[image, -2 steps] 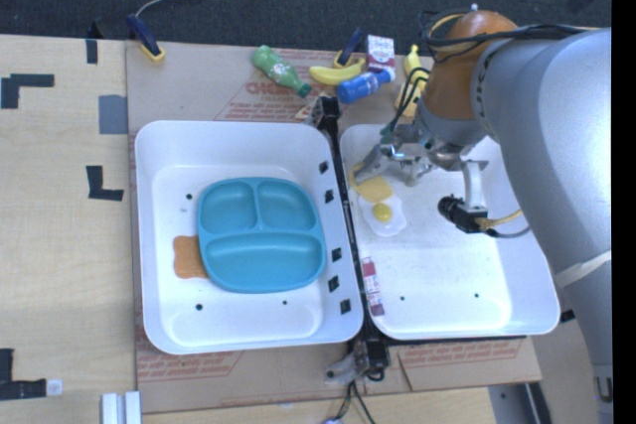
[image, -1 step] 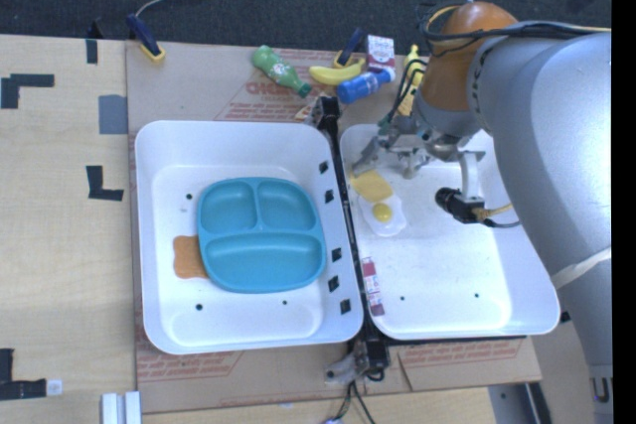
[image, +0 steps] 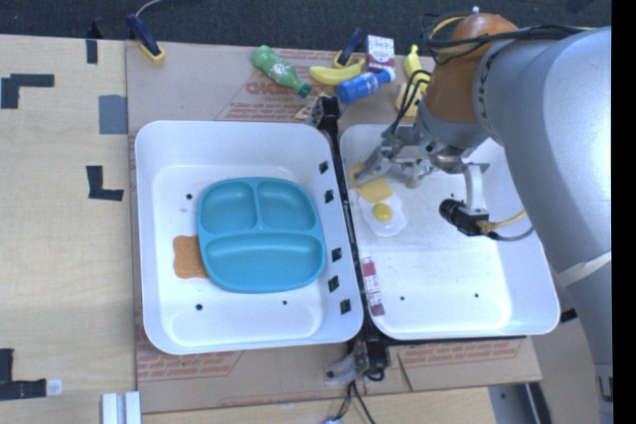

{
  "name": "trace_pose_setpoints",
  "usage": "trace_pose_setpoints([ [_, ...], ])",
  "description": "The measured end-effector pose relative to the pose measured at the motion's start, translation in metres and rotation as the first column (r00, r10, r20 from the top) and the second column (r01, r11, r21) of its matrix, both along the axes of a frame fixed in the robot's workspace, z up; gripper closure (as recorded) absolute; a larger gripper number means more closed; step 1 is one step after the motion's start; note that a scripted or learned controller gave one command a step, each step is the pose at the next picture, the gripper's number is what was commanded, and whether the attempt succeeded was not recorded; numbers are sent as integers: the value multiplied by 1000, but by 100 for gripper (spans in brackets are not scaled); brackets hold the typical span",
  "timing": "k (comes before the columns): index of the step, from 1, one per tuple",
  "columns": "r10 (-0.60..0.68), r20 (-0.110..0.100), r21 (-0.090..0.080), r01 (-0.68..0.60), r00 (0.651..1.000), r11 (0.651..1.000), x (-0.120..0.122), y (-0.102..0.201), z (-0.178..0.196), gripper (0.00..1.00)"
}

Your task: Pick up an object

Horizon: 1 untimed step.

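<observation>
- gripper (image: 370, 170) low in right bin (image: 517, 298), just above yellow piece (image: 376, 188); can't tell its grip
- blue plate (image: 261, 233) in left bin (image: 164, 164)

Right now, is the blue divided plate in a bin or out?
In: the blue divided plate lies flat inside the left bin.

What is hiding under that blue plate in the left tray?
An orange-brown flat thing pokes out from beneath the blue plate at its left edge. How far it runs underneath, and anything else below, is covered by the plate.
</observation>
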<state>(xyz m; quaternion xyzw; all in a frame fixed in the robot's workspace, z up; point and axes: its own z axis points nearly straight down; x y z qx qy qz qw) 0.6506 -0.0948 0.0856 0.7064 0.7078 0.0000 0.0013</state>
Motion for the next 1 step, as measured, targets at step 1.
trace_pose_setpoints([
  [1, -1, -1, 0, 1, 1000, 1000, 3, 1, 0, 0],
])
